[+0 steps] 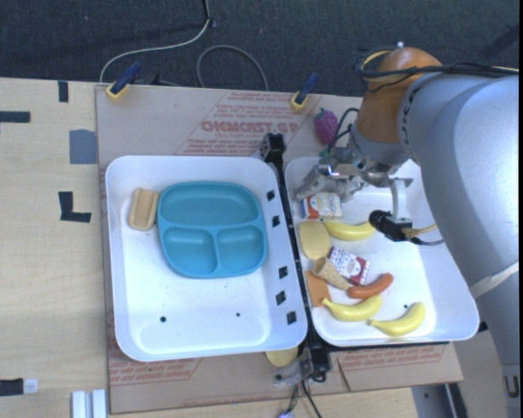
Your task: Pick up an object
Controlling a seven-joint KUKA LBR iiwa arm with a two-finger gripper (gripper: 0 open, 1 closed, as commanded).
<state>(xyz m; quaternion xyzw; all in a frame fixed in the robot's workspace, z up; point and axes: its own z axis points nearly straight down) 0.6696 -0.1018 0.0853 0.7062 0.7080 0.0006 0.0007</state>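
My gripper [329, 178] hangs low over the far left corner of the right bin [436, 277], just above a small white and red packet [324, 205]. Close below it lie a yellow banana [350, 229] and a pale yellow round piece [313, 239]. Further toward the front are a second red and white packet [347, 265], a tan wedge [330, 273], an orange piece [317, 290], a red sausage [370, 286] and two more bananas [352, 309] [399, 320]. The arm hides the bin's far right part.
The left bin [200, 320] holds a blue divided plate [213, 229] and a tan bread slice [142, 208]. A purple grape bunch [325, 125] lies on the cardboard behind the right bin. A black divider with clips [283, 242] runs between the bins.
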